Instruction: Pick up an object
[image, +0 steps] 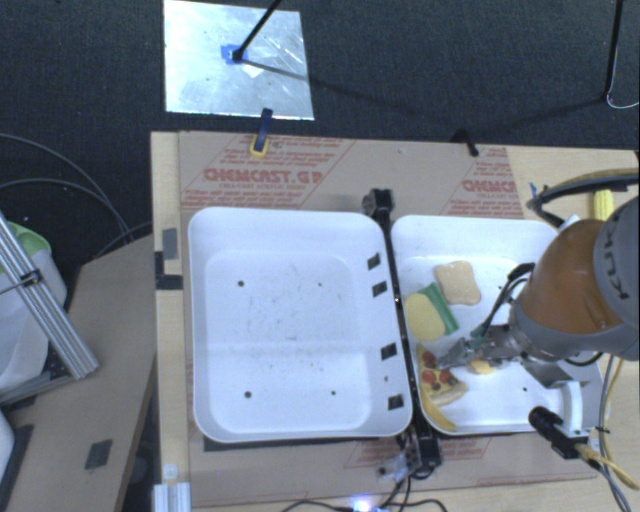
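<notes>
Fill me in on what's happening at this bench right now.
The grey arm reaches in from the right over the right bin, its pincer low among a cluster of small toy foods. Near it lie a tan bread-like piece, a yellow and green item and a pizza-like slice. Nothing is visibly between its fingers yet. The left bin sits alongside.

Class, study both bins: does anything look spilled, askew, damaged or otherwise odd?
Nothing stands out. The toy foods, a bread slice, a green piece and a pizza slice, lie loosely inside the right bin, with the end effector low among them.
</notes>
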